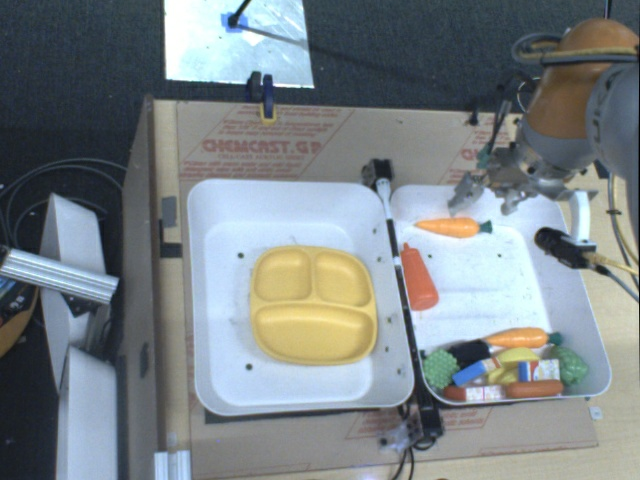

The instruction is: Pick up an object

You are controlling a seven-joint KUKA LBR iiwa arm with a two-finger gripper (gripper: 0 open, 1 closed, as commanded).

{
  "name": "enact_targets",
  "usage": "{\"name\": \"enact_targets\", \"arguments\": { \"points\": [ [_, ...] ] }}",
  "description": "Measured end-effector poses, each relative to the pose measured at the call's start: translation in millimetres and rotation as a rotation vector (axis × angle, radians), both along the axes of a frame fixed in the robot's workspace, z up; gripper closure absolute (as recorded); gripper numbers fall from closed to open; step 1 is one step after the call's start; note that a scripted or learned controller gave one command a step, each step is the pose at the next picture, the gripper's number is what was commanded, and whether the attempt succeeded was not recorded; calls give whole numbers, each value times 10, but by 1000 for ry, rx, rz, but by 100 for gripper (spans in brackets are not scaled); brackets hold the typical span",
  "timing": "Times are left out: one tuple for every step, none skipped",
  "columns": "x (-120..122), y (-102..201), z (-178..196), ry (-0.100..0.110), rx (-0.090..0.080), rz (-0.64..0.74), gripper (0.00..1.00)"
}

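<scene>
Brown cardboard (300, 138) printed with red lettering covers the bench under two shallow white bins set side by side. Nearest the camera, in the right bin (575, 298), a heap of toy food (500, 363) crowds the front corner: a green broccoli-like piece, a blue block, a yellow banana shape, an orange carrot and a red sausage along the front wall. The left bin (215, 268) holds a yellow divided plate (312, 303) with three compartments, lying flat near its middle. Farther back, an orange-red bottle-shaped toy (419, 278) lies against the right bin's left wall. Beyond it a lone toy carrot (452, 227) lies crosswise, its green tip pointing right. Just above the carrot hangs the gripper (490, 196), fingers spread apart, pinching nothing.
</scene>
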State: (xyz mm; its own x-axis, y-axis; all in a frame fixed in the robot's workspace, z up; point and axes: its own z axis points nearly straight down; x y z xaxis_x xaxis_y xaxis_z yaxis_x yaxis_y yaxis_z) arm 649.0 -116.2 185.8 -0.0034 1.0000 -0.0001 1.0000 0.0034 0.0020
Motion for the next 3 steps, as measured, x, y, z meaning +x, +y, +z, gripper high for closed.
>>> {"name": "enact_targets", "arguments": {
  "points": [
    [191, -136, -794, 3, 0, 0, 0],
    [201, 316, -1010, 1, 1, 2, 0],
    [182, 291, -910, 11, -1, 3, 100]
  ]
}}
